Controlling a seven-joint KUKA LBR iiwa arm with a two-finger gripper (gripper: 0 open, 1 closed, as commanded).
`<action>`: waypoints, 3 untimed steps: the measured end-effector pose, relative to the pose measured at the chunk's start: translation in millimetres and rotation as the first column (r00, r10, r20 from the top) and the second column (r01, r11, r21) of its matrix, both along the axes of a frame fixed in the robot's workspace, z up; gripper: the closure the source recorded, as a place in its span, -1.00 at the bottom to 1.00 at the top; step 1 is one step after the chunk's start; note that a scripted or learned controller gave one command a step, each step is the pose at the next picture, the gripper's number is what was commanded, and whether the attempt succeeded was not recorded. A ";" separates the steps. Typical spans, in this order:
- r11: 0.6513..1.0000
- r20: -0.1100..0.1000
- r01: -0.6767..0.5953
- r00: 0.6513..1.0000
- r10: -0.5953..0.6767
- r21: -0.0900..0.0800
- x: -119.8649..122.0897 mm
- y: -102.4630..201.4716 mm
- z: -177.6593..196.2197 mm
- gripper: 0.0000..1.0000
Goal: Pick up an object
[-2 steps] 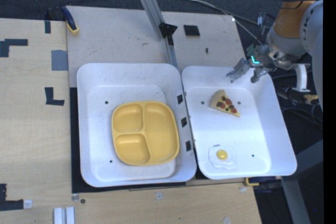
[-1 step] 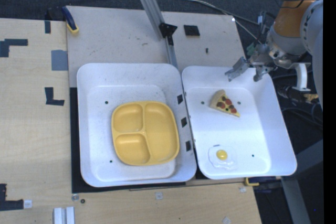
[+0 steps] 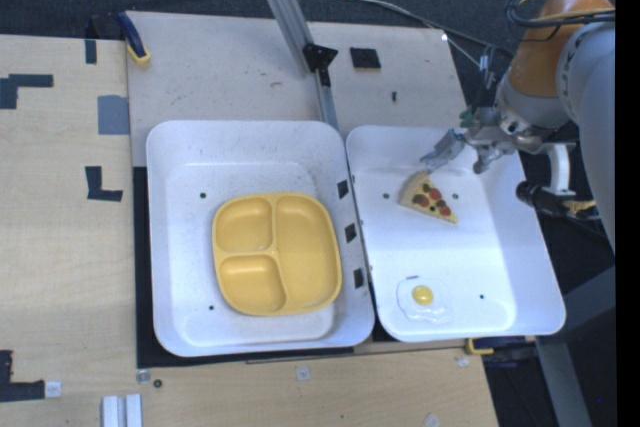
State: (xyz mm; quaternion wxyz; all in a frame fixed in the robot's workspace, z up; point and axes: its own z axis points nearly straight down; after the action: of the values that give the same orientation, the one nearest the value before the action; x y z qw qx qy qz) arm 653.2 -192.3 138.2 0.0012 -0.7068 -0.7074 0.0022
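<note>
A toy pizza slice (image 3: 430, 198) lies in the upper middle of the right bin (image 3: 520, 260). A toy fried egg (image 3: 421, 300) rests near that bin's front edge. My gripper (image 3: 463, 151) hovers over the bin's far right part, just above and to the right of the pizza slice. Its two fingers are spread apart with nothing between them. The left bin (image 3: 170, 215) holds a yellow divided plate (image 3: 276, 253).
A slanted metal pole (image 3: 285, 0) crosses the bench behind the bins. Black clips (image 3: 346, 190) sit on the wall between the two bins. Cables trail across the dark floor at the back. The grey arm with its orange band (image 3: 560, 35) fills the right side.
</note>
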 end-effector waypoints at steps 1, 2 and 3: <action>1.000 0.005 0.000 1.000 0.000 -0.001 0.1 0.2 -52.0 -1.00; 1.000 0.007 -0.003 1.000 0.003 -0.001 1.2 1.1 -38.9 1.00; 1.000 0.009 0.000 1.000 0.000 0.000 -1.7 -2.0 23.5 1.00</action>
State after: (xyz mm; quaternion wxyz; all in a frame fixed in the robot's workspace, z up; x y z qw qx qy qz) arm 651.5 -194.3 161.7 -0.0019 -0.7068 -0.7074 -0.0010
